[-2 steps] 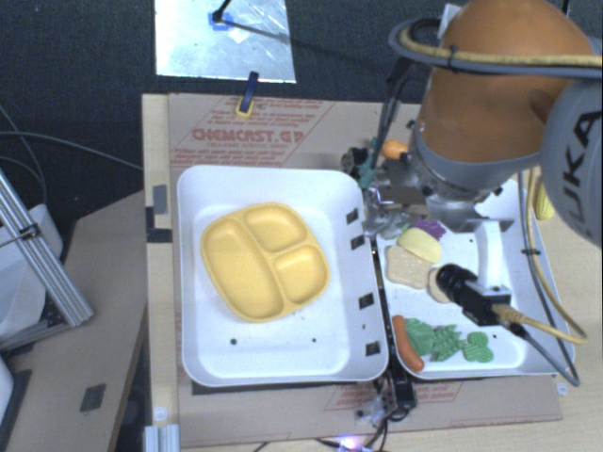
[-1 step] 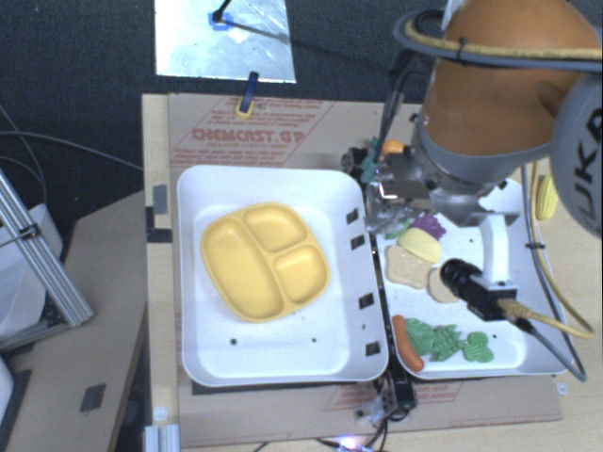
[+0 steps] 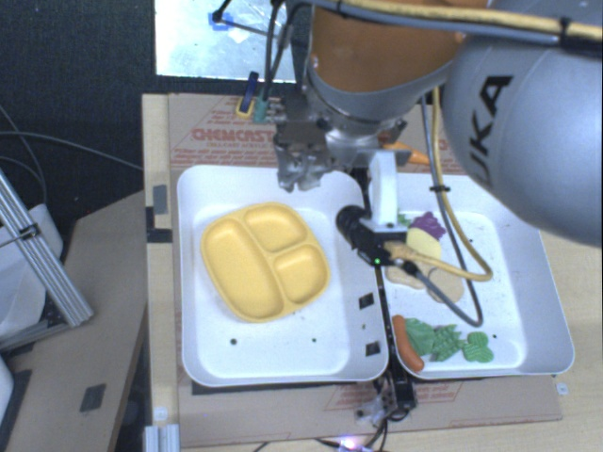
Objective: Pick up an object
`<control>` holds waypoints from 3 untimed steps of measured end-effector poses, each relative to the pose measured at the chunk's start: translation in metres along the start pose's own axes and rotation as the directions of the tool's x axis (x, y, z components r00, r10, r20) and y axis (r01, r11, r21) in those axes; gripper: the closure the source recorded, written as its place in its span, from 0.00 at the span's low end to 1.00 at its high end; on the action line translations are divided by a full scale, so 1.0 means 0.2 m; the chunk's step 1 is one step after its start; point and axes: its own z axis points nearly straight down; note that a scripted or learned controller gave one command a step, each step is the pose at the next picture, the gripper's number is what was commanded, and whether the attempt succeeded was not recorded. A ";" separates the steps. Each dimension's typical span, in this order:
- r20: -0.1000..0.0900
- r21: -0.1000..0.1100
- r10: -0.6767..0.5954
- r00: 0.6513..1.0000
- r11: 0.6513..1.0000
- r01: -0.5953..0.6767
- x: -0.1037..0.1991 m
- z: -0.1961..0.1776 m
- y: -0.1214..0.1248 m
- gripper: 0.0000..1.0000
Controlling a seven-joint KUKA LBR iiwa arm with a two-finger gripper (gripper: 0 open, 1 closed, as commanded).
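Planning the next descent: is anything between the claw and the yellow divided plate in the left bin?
Nothing visible blocks it. The claw hangs over the left bin's far edge, and the yellow divided plate lies just nearer the camera, uncovered, with bare white floor around it.

One fixed camera looked down at a slant on both bins (image 3: 283,370), close above, the arm (image 3: 490,73) entering from its right.
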 end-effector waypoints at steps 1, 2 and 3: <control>0.006 0.011 0.006 1.000 1.000 -0.006 0.09 0.23 -0.20 1.00; 0.010 0.009 0.018 1.000 1.000 -0.018 -0.09 0.64 0.21 1.00; 0.011 0.013 0.021 1.000 1.000 -0.022 -0.52 1.01 0.20 1.00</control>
